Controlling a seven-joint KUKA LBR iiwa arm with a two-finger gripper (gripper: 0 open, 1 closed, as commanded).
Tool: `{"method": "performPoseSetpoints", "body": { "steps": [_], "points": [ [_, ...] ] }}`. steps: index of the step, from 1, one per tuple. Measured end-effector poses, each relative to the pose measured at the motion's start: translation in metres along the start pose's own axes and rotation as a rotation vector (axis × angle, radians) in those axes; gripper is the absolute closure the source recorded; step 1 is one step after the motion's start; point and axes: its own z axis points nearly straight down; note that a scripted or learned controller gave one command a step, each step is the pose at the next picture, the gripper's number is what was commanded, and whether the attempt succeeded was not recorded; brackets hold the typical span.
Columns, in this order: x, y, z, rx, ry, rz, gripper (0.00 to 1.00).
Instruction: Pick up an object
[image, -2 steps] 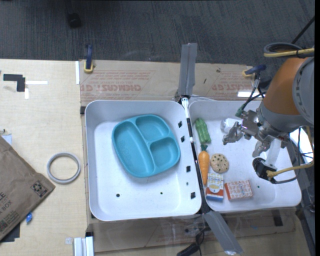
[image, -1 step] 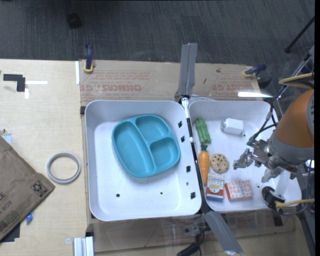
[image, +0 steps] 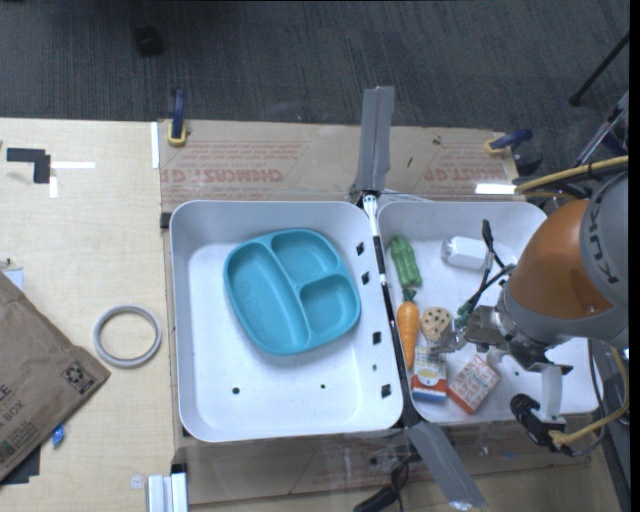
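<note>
Holding a blue plate (image: 292, 291), left bin (image: 190, 330); right bin (image: 520, 213), carrot (image: 407, 328).

Bright, even overhead light here, and the white bins (image: 190, 300) glare a touch toward nine o'clock. Soft shadow pools under the arm (image: 570, 270) at three o'clock; focus is slightly soft overall, floor dim at twelve.

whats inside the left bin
The left bin holds one thing: a blue divided plate, lying flat with three hollows. What lies under the plate is covered.
</note>
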Motion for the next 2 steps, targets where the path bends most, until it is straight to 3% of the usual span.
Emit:
{"method": "performPoseSetpoints", "body": {
  "steps": [1,2],
  "points": [
    [0.011,0.057,0.005,0.010,0.003,0.247,0.00],
    [-0.028,0.041,0.006,0.014,0.002,0.286,0.00]
  ]
}}
